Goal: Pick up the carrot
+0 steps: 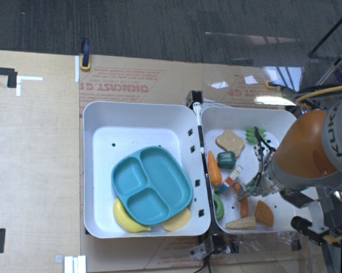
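Observation:
The carrot [214, 170] is an orange tapered piece lying lengthwise along the left wall of the right bin [285, 118]. My gripper [246, 191] hangs low over the middle of that bin, a short way right of the carrot and a little nearer the front. It sits just above a small red-orange piece [244, 207]. The dark gripper parts are crowded and I cannot make out anything held in them. The arm's orange band [303, 147] covers the bin's right part.
Around the carrot lie a bread slice [230, 142], a dark green piece [226, 159], green leaves [255, 134], an orange wedge [264, 214], a tan wedge [241, 223] and a green item [218, 206]. The left bin [96, 158] holds a teal divided plate [152, 184] and a banana [128, 219].

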### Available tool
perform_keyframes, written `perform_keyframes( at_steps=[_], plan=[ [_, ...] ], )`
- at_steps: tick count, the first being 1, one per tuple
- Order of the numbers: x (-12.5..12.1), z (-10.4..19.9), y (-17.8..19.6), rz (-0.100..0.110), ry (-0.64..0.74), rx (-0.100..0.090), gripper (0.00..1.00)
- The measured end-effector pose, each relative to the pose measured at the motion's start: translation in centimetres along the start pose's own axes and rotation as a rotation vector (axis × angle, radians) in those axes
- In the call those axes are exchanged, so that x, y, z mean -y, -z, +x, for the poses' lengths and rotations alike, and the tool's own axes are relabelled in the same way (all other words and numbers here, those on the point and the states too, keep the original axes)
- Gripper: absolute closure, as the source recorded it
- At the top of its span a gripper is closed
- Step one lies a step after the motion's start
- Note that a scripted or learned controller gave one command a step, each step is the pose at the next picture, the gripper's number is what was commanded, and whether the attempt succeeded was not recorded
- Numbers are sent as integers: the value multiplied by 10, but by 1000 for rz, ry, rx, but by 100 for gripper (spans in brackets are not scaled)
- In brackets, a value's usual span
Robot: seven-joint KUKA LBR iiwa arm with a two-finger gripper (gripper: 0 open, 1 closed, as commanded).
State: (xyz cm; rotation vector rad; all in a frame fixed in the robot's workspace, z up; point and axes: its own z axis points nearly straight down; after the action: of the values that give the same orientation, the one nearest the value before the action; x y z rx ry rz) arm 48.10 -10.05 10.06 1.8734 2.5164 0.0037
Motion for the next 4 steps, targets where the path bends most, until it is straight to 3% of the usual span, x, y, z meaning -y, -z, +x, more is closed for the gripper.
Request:
perform_keyframes(
  at_steps=[1, 3, 4],
  plan=[
    [0, 0, 0, 1, 1, 0, 0],
    [1, 4, -9, 4, -316, -1, 0],
    [0, 9, -9, 4, -646, 1, 0]
  ],
)
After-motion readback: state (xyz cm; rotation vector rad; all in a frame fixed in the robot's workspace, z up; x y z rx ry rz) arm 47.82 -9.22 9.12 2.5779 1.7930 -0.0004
